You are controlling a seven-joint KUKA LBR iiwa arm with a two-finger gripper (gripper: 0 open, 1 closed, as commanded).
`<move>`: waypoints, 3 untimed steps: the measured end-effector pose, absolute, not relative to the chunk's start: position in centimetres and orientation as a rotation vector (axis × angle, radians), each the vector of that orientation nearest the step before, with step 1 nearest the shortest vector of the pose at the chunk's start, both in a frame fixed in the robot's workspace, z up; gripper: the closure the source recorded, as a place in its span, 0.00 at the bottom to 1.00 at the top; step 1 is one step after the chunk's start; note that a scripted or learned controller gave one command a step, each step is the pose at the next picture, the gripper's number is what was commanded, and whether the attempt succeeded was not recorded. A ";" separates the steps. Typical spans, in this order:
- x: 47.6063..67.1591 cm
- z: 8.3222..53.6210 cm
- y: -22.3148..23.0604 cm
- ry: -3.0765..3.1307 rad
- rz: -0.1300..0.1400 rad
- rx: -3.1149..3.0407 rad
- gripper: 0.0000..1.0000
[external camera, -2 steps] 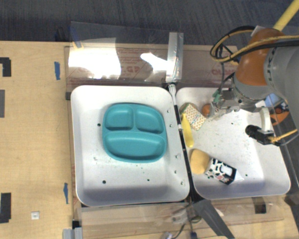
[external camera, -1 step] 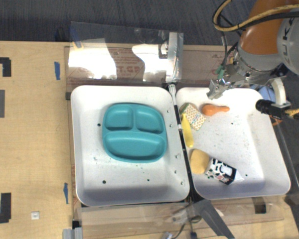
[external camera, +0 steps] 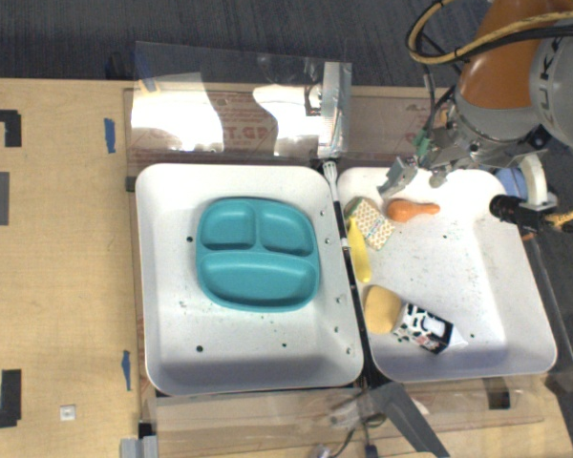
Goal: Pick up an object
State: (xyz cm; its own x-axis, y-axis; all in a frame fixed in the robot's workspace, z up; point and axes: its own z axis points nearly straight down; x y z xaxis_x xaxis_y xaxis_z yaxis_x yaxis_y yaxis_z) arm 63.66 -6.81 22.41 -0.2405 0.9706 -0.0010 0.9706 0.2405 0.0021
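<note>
Nearest to me, a black-and-white packet [external camera: 426, 329] lies in the right bin [external camera: 516, 342]. Farther back in that bin I see the orange carrot [external camera: 413, 210], just below the gripper [external camera: 415, 170], fingers apart, holding nothing.

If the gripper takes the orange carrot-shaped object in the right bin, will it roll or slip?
The orange carrot-shaped object looks rounded and tapered, so it would probably roll if nudged. Its smooth surface may slip between fingers. It looks small, likely light. It lies on the right bin floor, beside the gripper.

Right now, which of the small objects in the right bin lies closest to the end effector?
The orange carrot-shaped toy, just below the end effector; the yellow banana and black-and-white item lie farther away.
</note>
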 end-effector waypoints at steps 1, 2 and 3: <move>66.6 11.0 -9.9 2.538 0.018 1.815 0.00; 63.1 9.9 -12.8 2.507 0.022 1.853 0.00; 63.2 11.0 -12.6 2.507 0.025 1.848 1.00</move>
State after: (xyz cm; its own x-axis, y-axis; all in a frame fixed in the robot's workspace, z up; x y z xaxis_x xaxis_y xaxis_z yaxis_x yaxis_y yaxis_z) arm 63.23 -12.65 10.99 -0.2957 0.9552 -0.0119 0.9548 0.2959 0.0290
